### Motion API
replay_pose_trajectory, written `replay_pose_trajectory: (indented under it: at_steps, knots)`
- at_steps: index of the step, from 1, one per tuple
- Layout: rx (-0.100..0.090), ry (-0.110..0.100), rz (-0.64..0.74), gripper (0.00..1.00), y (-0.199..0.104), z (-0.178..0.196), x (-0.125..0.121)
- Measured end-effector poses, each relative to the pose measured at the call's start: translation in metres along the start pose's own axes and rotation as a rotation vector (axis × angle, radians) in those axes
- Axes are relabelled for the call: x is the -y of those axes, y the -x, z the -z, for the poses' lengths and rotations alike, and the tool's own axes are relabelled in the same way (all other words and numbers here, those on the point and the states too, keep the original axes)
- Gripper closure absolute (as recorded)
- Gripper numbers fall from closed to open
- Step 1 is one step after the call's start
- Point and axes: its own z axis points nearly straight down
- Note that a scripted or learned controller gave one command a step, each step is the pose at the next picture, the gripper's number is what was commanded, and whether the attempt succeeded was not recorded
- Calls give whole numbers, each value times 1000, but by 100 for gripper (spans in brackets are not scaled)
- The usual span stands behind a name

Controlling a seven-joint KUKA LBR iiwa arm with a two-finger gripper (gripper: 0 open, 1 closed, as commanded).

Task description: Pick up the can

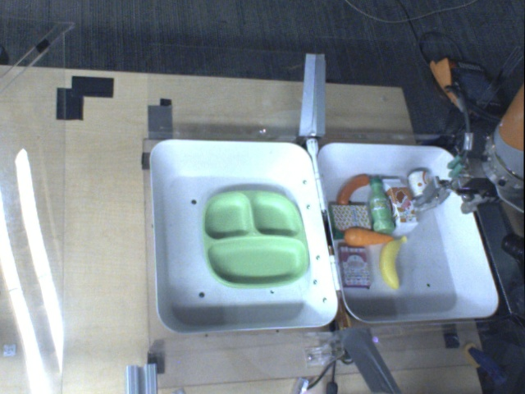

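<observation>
The can [401, 207], white with a red label, lies in the right bin [459, 277] between a green bottle [379, 207] and the gripper. My gripper [426, 190] reaches in from the right and hovers at the can's upper right side, very close to it or touching it. Nothing can be seen held in the gripper. The grey arm with its orange band [510, 130] sits over the bin's right rim.
Left of the can in the right bin lie an orange sausage [353, 186], a patterned packet [348, 217], a carrot [368, 236], a banana [390, 263] and a small red box [354, 266]. The left bin [172, 245] holds a green divided plate [254, 236].
</observation>
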Motion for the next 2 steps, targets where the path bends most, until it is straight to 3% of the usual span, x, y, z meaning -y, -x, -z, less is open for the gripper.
replay_pose_trajectory:
  at_steps: [1, 2]
  knots:
    - [0, 2, -435, 0, -20, 66, -9]
    - [0, -3, -537, 0, -4, -50, -16]
